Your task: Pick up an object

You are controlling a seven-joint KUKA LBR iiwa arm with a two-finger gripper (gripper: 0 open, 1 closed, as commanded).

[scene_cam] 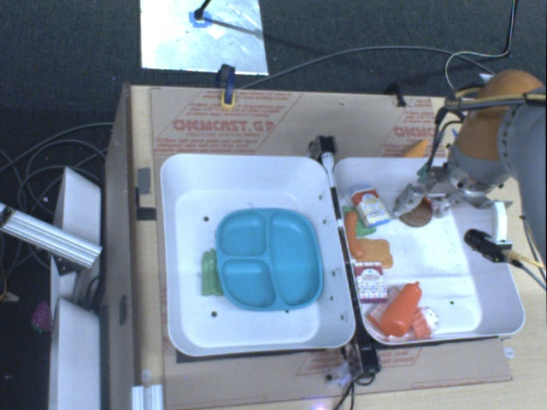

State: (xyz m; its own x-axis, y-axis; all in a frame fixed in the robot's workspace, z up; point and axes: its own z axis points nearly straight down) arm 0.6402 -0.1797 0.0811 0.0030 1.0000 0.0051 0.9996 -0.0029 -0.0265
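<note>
The end effector (pixel 416 202) is hanging low over the right bin (pixel 496 306), apparently reaching for a brown disc (pixel 418 216) beneath it; whether it is apart or together is impossible to tell. A carton (pixel 369 207) is lying just left.

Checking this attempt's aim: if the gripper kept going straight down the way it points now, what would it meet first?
The gripper points down into the right bin, just above a brown round object. It would likely meet that object first, though depth is unclear.
</note>
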